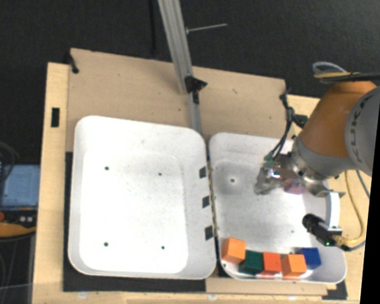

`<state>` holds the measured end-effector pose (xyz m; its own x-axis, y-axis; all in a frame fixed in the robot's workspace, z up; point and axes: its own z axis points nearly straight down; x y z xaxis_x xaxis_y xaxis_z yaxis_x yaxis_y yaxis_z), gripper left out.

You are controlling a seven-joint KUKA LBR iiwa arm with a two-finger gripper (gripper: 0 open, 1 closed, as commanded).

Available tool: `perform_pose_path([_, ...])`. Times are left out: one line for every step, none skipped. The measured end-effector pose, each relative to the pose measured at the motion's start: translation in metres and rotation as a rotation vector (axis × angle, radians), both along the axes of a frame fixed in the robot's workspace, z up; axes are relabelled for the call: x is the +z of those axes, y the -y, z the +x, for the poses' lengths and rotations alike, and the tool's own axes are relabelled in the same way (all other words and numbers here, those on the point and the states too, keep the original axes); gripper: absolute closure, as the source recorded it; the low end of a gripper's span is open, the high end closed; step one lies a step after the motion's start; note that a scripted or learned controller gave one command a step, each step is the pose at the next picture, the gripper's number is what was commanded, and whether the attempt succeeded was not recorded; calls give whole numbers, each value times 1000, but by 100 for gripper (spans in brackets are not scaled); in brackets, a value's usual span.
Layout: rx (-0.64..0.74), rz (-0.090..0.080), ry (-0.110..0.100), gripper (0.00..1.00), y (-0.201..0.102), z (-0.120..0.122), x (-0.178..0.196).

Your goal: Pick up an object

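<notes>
While the gripper (pixel 268 180) hovers mid-bin (fingers' state: cannot tell), it should drop squarely over one block, say the orange block (pixel 235 249), clear of the bin wall (pixel 278 277).

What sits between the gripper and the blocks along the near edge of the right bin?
Nothing visible. The gripper hangs over the right bin, and bare floor lies between it and the blocks.
</notes>
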<state>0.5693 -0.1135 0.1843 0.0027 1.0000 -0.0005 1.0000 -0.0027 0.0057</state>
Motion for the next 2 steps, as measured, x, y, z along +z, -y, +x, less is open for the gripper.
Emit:
perform_pose_path([5, -1, 2, 100, 6, 6, 62])
perform_pose_path([8, 0, 1, 100, 7, 7, 108])
